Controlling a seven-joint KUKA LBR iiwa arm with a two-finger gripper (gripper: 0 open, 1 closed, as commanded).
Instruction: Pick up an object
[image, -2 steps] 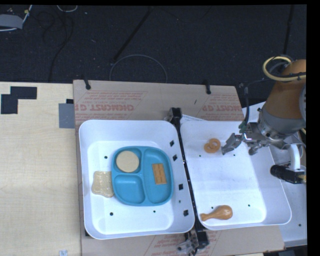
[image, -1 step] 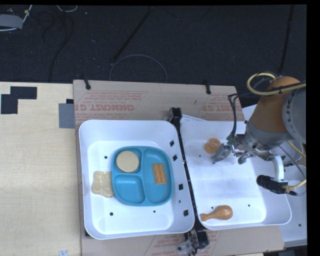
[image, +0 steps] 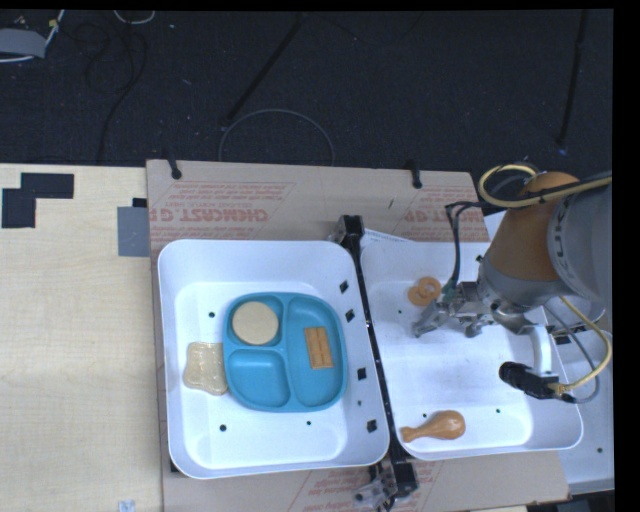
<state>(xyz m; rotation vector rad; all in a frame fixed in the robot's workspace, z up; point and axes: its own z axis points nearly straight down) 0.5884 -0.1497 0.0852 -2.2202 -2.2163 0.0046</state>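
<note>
Bench: left bin holds blue tray; right bin, drumstick.

Blue tray; white bins; orange drumstick.

bare floor mid right bin

Two white bins sit side by side on a cardboard sheet over the pale worktop. Black and grey tape patches mark the worktop's left part. Dark carpet with loose cables lies beyond.
</note>
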